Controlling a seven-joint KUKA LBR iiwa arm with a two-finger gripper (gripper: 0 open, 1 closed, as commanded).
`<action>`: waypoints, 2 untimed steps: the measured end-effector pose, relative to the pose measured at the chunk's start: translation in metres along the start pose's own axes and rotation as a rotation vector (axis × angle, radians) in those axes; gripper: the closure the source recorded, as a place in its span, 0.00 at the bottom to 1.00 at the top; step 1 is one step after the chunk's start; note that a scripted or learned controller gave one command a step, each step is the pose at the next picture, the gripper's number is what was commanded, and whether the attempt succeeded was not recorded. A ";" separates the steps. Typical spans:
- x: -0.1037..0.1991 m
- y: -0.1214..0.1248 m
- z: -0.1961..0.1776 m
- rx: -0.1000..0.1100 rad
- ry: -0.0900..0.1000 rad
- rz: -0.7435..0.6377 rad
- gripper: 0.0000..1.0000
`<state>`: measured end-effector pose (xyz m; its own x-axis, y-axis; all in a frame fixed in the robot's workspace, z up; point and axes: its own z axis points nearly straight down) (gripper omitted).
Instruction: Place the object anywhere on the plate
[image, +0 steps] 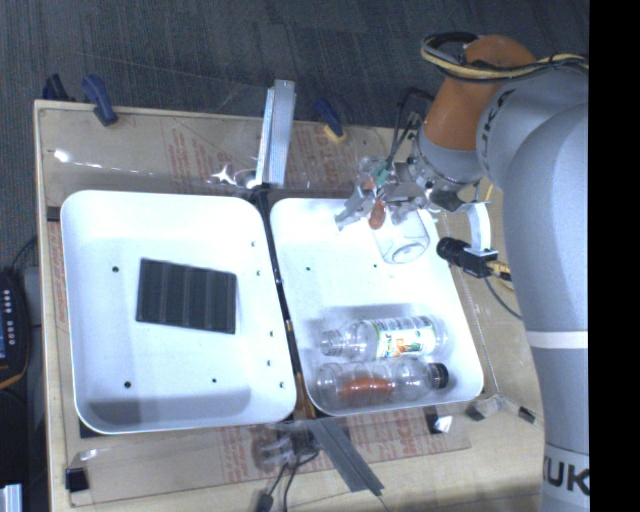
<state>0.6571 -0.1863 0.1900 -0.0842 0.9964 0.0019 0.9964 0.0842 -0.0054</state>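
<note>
Right bin (330, 245): claw (385, 205) over clear cup (403, 238).

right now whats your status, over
Gripper over right bin's far end, clear cup hanging below it. Dark plate in left bin. Two bottles at right bin's near end.

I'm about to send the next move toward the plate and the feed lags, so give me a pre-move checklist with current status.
1. Pincer over the far end of the right bin: ok.
2. Clear cup directly at the pincer: ok.
3. Cup actually gripped: cannot tell.
4. Dark plate lying flat in the left bin: ok.
5. Labelled bottle and second bottle at the near end, apart from the cup: ok.
</note>
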 end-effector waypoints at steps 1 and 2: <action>-0.001 -0.001 -0.046 -0.002 -0.002 0.157 1.00; 0.062 -0.013 -0.060 0.000 -0.001 0.093 1.00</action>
<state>0.6395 -0.1259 0.2503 0.0088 1.0000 0.0007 0.9999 -0.0088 -0.0055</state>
